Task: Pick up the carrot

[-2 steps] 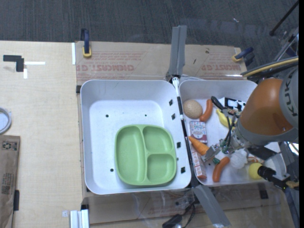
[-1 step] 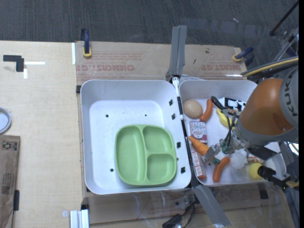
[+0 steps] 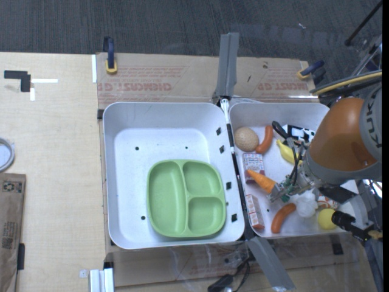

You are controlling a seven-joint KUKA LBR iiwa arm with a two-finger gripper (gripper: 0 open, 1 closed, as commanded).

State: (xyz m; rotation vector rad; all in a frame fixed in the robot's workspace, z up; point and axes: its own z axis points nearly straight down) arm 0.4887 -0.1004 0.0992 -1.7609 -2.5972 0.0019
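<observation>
Tool point(image 3: 283, 191) position: low in the right shallow white bin point(image 3: 316, 111), at the end of the grey arm with its orange band point(image 3: 340, 143), which reaches in from the right. Whether the tool is spread or pressed together cannot be told — the wrist and cabling crowd that spot.

Carrot location: the small orange tapered carrot point(image 3: 261, 180) lies on the right bin floor, just left of the tool tip, slanting from upper left to lower right. Contact between tool and carrot cannot be confirmed; nothing is seen pinched.

Surrounding items in the right bin:
- a round tan potato-like ball point(image 3: 246, 139) near the top left corner;
- an orange-red sausage shape point(image 3: 265, 139) beside it;
- a yellow banana-like piece point(image 3: 285, 151);
- a second orange-red sausage point(image 3: 282, 217) below the tool;
- a yellow lemon-like ball point(image 3: 326, 218) at lower right.

The left white bin point(image 3: 121, 163) holds a green three-compartment plastic plate point(image 3: 185, 198) — well apart from the carrot. Both bins rest on the pale wooden desk point(image 3: 48, 132).
</observation>
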